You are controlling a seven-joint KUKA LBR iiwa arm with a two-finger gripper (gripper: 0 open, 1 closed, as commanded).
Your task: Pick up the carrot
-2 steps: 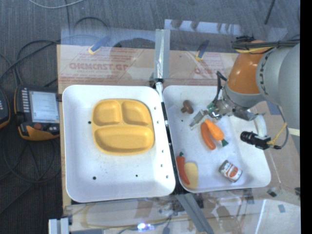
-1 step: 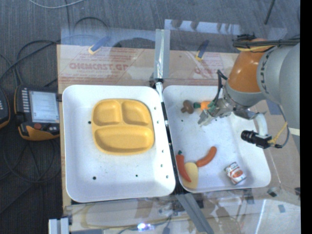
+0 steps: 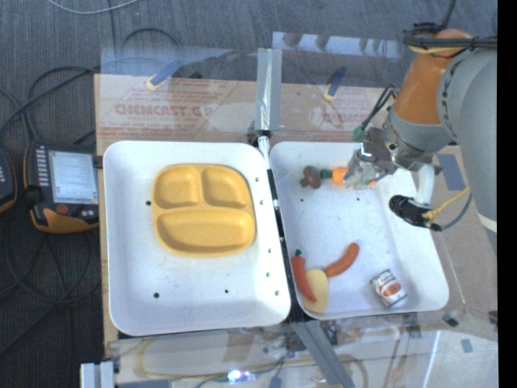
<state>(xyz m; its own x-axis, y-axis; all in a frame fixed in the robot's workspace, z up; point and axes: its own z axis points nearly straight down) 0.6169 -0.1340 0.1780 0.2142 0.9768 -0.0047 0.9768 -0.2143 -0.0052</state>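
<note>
Grey arm (image 3: pixel 452 95) bent down into right bin (image 3: pixel 420 297); end effector (image 3: pixel 361 172) beside carrot (image 3: pixel 340 175), grip state unclear.

1. Sitting side by side: two white bins (image 3: pixel 187 318).
2. Lying in the left bin: one yellow divided tray (image 3: pixel 204 209).
3. Lying in the right bin: one carrot (image 3: pixel 300 276), one sausage (image 3: pixel 342 260), one can (image 3: pixel 388 288), one pale yellow piece (image 3: pixel 317 288).
4. Reaching in: one arm, one gripper (image 3: pixel 363 174).

Carrot (image 3: pixel 300 275) lying at bin's near-left corner
</note>
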